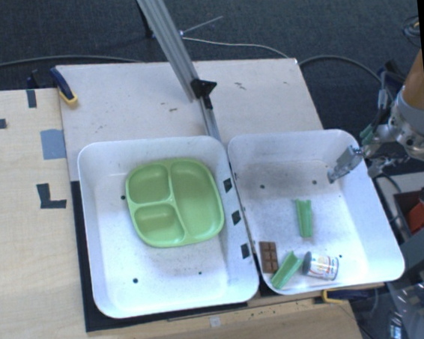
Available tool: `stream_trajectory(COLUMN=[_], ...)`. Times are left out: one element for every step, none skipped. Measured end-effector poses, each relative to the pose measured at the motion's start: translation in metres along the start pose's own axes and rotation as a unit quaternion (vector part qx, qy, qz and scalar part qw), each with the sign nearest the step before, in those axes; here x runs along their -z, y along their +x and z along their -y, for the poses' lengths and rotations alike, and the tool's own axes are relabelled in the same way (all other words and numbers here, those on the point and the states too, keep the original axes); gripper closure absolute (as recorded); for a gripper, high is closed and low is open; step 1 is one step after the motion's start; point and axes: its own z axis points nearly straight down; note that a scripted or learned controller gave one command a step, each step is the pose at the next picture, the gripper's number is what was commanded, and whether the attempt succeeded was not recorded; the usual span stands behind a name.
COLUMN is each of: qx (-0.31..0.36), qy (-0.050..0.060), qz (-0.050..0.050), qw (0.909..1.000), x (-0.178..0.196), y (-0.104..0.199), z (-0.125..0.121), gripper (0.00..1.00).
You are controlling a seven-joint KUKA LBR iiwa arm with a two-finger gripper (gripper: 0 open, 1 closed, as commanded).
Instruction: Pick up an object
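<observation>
Objects for the picking are found in the right bin [371, 246], four small ones. A green stick [304, 218] is seen below the gripper [345, 163] in the view and a little to its left, apart from it, lying on the bin floor. Further from the gripper, near the front wall of the bin, a green block [284, 270] is laid at a slant. A brown bar [268, 256] is placed just beside the block, on its left. A small jar [322, 266] is lying on its side just to the right of the block; its label is too small to be read.

The gripper is seen over the far right corner of this bin, close to the rim. It is dark and blurred, so it cannot be told whether it is released or clenched, and nothing is seen held in it. The arm [411, 125] is cut off by the view's right side, and only part of its orange band [416, 83] is shown.

Well to the left of the gripper, a green divided plate [175, 201] is lying in the left bin [111, 281].
</observation>
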Motion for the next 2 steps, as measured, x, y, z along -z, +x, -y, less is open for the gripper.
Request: stream_trajectory(qx=[0.0,-0.001], qy=[0.0,0.002], qz=[0.0,0.0], qw=[1.0,1.0], x=[0.0,-0.045], y=[0.0,0.002], z=[0.0,0.007], gripper=[0.0,0.0])
